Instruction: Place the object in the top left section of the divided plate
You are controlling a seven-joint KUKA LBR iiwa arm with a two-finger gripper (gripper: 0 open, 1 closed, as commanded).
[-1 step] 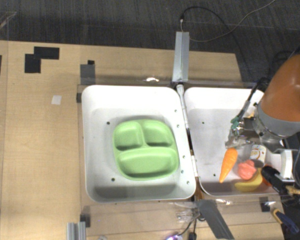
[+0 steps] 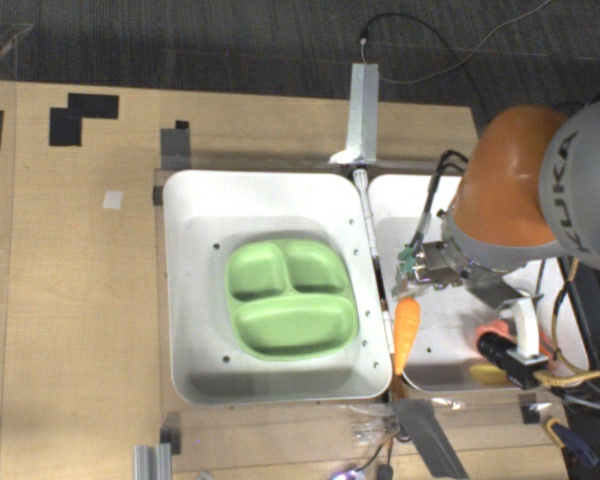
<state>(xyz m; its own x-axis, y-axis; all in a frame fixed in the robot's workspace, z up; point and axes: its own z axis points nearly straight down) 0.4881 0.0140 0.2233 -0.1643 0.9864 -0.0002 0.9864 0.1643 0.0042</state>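
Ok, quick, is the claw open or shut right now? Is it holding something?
Claw: cannot tell if it is open or shut. A carrot is right beside it, but whether the claw holds it cannot be told.

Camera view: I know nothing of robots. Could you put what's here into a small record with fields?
plate: green, three sections, lying in the left bin
carrot: orange, in the right bin, lengthwise beside the wall shared with the left bin
hand: over the right bin, close above the carrot's far end; grip unclear
arm: grey with orange band, reaching in from the right
progress: carrot not yet on the plate
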